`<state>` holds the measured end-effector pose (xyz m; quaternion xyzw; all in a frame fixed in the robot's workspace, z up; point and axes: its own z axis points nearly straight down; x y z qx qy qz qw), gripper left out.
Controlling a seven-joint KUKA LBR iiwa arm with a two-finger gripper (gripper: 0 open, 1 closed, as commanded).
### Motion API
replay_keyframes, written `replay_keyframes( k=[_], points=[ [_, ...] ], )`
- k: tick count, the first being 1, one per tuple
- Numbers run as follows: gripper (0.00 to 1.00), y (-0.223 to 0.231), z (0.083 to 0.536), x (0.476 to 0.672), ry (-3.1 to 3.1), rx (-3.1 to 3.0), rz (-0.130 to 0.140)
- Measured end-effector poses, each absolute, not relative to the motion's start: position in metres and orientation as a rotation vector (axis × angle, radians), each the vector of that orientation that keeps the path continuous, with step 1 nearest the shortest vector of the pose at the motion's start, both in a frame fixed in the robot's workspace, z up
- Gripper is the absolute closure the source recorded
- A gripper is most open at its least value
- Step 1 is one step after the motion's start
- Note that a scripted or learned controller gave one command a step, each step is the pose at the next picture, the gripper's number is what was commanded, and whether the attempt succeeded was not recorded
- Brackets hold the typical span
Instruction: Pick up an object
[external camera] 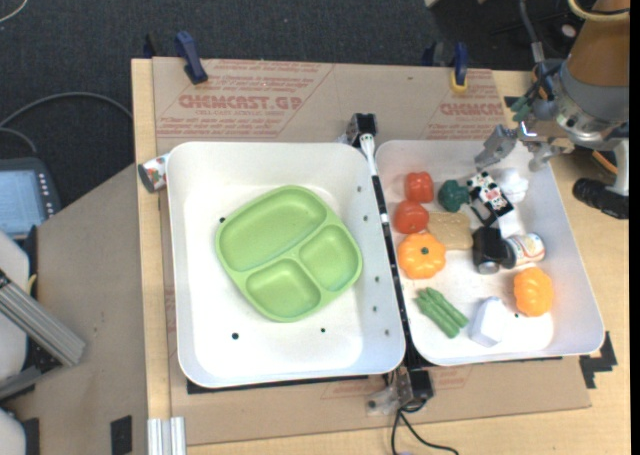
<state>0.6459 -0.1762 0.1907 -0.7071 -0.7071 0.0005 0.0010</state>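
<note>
1. Left bin (190, 343): sits well to the claw's left, across the divider from it, and carries the green divided plate (290, 251).
2. Right bin (580, 318): lies directly under and in front of the claw and contains every candidate object.
3. Arm (600, 53): enters at the upper right and ends in the claw (520, 148), which hovers over the bin's far edge. Its fingers look spread, with nothing between them.
4. Orange pumpkin (421, 255): forward and left of the claw, with open floor around it (the easiest target, in my judgement).
5. Black cylinder (488, 248): straight in front of the claw and touching neighbouring items. Risk: a descent here may bridge two objects and close on neither.
6. Dark green ball (453, 195): just left of the claw. Risk: a rounded form may roll out of closing fingers.
7. Black-and-white toy (490, 195): nearest the claw. Risk: the irregular shape may slip.
</note>
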Motion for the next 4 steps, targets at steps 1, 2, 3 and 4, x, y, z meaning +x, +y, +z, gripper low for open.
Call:
replay_keyframes(
  k=[1, 2, 3, 4],
  points=[
    [1.00, -0.176, 0.201, 0.647, -2.223, -2.221, 0.000],
    [1.00, -0.098, 0.124, 0.666, -2.222, -2.206, 0.004],
    [1.00, -0.178, 0.195, 0.667, -2.222, -2.232, -0.001],
    [1.00, -0.144, 0.315, 0.566, -2.226, -2.226, -0.008]
  ],
)
